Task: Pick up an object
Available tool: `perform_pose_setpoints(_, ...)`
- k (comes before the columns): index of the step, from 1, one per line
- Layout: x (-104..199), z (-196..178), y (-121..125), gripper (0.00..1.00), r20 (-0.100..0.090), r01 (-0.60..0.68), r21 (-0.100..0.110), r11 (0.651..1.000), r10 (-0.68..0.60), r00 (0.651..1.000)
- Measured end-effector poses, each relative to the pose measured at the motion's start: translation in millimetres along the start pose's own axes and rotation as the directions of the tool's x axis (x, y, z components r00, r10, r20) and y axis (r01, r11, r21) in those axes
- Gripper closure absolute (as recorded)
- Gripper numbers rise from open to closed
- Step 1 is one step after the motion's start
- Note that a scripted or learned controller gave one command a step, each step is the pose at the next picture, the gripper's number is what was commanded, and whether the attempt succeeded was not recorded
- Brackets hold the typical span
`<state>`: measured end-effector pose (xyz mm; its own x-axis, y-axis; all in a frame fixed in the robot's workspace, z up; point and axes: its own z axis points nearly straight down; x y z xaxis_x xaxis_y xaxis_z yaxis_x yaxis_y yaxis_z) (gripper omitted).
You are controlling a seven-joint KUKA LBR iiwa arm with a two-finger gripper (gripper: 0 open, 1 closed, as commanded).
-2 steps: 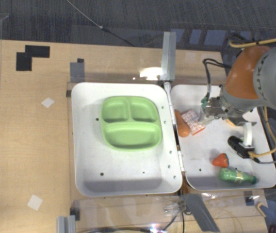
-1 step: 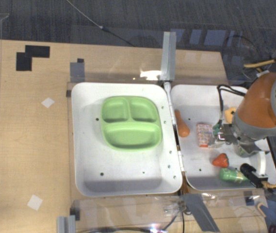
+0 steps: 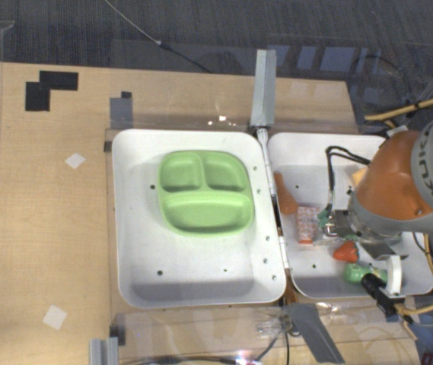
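Bench: wooden top, seen from above at a slant, with dark ribbed floor beyond its far edge; two shallow white bins are set side by side so that things can be reached in either.
Left bin: a green divided plate lies flat near the middle, well apart from the arm.
Right bin: small things are scattered loose, presumably as picking targets. An orange carrot-like piece lies along the left wall, a pink-and-white packet just beside it, a red piece and a green piece nearer the front.
Arm: reached in from the right and bent down over the right bin, its orange band hiding the middle of the bin.
Claw: low over the bin floor between the packet and the red piece; whether it is open or closed cannot be told, as the wrist covers it. Nothing is seen to be gripped.
Step judged: a descent toward a grasp; the packet or the red piece is the likeliest target.
Risk judged: the nearby pieces may be nudged aside.
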<state>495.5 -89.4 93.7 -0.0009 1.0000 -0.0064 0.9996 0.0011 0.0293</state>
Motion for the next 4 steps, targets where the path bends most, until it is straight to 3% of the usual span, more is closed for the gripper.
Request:
perform_pose_setpoints(1,60,-91,-5,1.00,-0.007,0.003,0.027,1.000,-0.003,1.000)
perform_pose_setpoints(2,-81,-29,-7,1.00,-0.006,0.002,0.029,1.000,-0.001,1.000)
perform_pose_setpoints(3,-15,6,44,1.00,-0.006,0.005,0.016,1.000,-0.004,1.000)
perform_pose_setpoints(4,6,3,-3,1.00,-0.004,0.001,0.010,1.000,-0.001,1.000)
